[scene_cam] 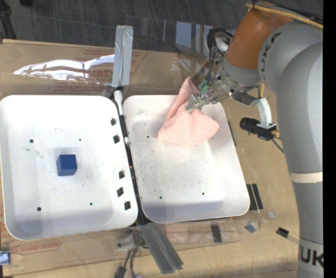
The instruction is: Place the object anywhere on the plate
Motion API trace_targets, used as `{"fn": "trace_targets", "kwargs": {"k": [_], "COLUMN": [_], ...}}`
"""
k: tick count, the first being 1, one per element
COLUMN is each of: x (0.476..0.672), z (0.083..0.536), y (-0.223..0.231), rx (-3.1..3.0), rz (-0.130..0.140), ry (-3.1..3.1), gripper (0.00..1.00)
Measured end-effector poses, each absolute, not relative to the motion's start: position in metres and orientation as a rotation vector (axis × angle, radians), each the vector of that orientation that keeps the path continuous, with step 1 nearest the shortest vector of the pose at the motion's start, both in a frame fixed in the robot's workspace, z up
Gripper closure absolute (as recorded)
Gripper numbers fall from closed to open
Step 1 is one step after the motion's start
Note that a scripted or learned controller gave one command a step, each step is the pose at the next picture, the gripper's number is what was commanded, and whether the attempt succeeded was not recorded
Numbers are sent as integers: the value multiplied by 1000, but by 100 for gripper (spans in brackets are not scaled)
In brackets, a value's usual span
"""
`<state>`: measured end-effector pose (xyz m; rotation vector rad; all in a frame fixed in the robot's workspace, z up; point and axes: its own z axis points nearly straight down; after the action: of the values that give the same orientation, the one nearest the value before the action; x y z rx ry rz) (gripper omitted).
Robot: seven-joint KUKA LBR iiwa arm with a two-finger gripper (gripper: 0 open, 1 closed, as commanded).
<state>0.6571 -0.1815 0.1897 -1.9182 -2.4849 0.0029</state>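
light: bright, even, from above me | glare: strong on the plastic sheet (63, 68) behind the left bin (17, 172) | shadows: soft along bin walls | focus: slightly soft overall, floor dim

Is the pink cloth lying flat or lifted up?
Lifted: the cloth hangs bunched from the gripper, its bottom edge draping in the right bin.

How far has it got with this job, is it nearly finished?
Partway, it seems. Done: the pink cloth hangs lifted from the gripper, pinched at its top over the right bin, its lower edge near the bin floor. In hand: carrying it. Left: setting it down on a plate; I can't make one out. The blue block sits untouched in the left bin.
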Motion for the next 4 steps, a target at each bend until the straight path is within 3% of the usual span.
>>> {"fn": "trace_targets", "kwargs": {"k": [1, 4], "x": [658, 651], "z": [232, 250], "y": [-181, -35], "rx": [-1911, -140], "rz": [2, 1], "ry": [-2492, -3136], "gripper": [100, 100]}}
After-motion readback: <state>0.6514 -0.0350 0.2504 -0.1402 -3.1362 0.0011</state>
